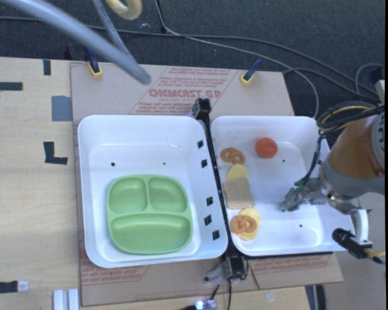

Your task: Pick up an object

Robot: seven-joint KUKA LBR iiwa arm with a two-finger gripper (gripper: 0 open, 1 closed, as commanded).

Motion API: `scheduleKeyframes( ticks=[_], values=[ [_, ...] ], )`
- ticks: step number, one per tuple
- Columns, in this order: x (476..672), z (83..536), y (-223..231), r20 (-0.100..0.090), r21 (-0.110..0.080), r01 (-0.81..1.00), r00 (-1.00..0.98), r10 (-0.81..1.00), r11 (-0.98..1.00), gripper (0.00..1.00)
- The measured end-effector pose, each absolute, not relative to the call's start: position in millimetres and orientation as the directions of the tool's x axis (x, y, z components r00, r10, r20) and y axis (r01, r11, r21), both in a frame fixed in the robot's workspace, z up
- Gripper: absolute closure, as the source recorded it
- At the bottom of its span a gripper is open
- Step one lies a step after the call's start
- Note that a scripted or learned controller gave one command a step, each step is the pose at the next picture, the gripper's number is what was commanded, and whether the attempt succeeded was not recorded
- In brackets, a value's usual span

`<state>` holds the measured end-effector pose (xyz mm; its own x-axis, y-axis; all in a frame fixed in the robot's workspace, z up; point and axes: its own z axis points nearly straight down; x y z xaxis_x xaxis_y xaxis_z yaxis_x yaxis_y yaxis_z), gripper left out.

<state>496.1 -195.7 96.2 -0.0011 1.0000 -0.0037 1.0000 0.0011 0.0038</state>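
Approach is the step in hand, by my reading — nothing is lifted yet. My gripper (291, 202) hangs low in the right shallow white bin (281, 124), toward its right side, over bare floor. Whether my fingers are spread or pressed together I cannot tell; they show as a dark blur, and no object sits between them.

Candidates, all in the right bin's left half:
- small round red-orange ball (266, 148), near the far wall, standing alone;
- brown pretzel-shaped piece (232, 154), just beside the divider;
- pale tan oblong block (238, 190), lying lengthwise below the pretzel;
- yellow piece with an orange ring on it (245, 224), touching or nearly touching the block's near end.

The left bin (90, 131) holds a green three-compartment plastic plate (149, 213).

Judgement: the next move calls for a shift leftward to settle over one item — the ball looks easiest, being apart from its neighbours — then a descent and a closing.
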Motion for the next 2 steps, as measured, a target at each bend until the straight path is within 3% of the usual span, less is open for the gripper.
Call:
scheduleKeyframes(
  ticks=[2],
  values=[
    [504.0,187.9,-185.4,-0.002,0.004,1.000,-0.002,1.000,0.002,1.00]
  ],
)
